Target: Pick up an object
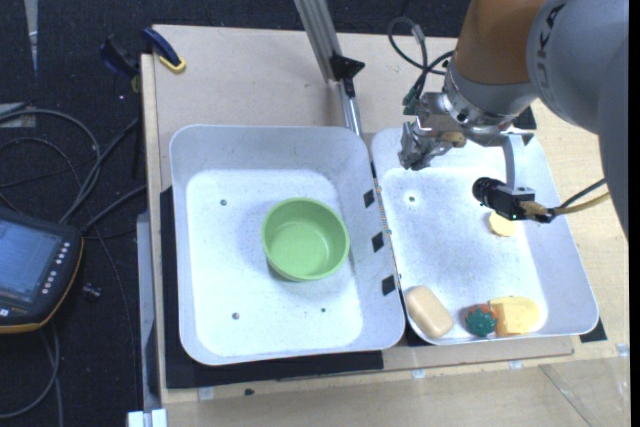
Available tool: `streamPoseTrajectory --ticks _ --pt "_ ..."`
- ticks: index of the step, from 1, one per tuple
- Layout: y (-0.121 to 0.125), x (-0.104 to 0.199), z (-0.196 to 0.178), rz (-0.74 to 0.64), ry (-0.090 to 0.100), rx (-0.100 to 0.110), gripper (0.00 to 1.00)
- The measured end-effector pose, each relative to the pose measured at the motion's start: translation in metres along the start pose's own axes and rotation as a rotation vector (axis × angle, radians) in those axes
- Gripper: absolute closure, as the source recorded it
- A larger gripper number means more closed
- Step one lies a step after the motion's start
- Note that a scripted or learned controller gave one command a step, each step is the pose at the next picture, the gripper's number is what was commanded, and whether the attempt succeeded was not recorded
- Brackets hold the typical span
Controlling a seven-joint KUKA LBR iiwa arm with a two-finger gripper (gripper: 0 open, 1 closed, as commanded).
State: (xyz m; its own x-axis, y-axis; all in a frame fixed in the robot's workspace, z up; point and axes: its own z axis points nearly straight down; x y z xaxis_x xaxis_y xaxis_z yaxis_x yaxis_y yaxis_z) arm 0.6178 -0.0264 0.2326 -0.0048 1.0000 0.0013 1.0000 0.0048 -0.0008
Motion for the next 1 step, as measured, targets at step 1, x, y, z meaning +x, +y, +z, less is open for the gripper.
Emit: streamPoseTrajectory --ticks 1 --pt "-0.0132 0.0470 -0.0092 0.000 0.000 -0.002 1.00"
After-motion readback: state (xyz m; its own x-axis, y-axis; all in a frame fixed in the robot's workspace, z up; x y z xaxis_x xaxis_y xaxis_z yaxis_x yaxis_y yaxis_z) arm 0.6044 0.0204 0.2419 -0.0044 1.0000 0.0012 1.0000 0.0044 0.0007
